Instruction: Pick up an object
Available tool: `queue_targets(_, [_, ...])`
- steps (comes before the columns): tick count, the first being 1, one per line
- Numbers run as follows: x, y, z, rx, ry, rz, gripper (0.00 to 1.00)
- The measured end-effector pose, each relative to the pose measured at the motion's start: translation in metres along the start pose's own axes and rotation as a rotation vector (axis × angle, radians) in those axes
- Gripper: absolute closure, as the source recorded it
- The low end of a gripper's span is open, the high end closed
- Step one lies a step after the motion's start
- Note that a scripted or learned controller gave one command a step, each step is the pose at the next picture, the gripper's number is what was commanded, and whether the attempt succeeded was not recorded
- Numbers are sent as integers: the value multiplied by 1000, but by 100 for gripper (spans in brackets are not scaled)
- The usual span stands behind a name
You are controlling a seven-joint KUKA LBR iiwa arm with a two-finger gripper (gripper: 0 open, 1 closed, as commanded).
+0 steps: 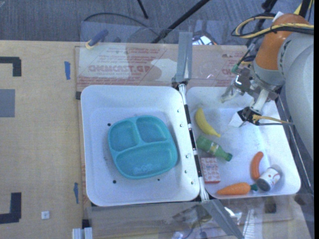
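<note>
Jaw state: cannot tell; nothing seen held. Gripper [241,99] hung over far part of right bin [249,139]. Nearest obj = banana [207,123], near divider wall, green bottle [213,149] just beside. Rec: grip banana across short axis, mid-length; keep clear of wall & bottle. Carrot [234,188] at front rim judged harder.

We are listing: grey carpet floor [60,4] lying beyond the bench; pale wooden bench [35,133] carrying black corner marks [17,67] and blue tape strips [67,69]; black stand legs [199,5] crossing the carpet aslant.
</note>
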State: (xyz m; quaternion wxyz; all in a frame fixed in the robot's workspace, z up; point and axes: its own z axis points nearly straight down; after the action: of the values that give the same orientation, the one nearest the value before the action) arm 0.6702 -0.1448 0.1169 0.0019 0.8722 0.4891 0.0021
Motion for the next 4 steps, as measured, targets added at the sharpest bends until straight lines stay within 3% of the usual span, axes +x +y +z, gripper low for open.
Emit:
queue_targets(1, [1,-67,8,-24,11,-5,0])
queue_targets(2, [0,-1,-4,-2,-1,4,0])
queue_targets(4, [0,0,12,-5,-12,135,0])
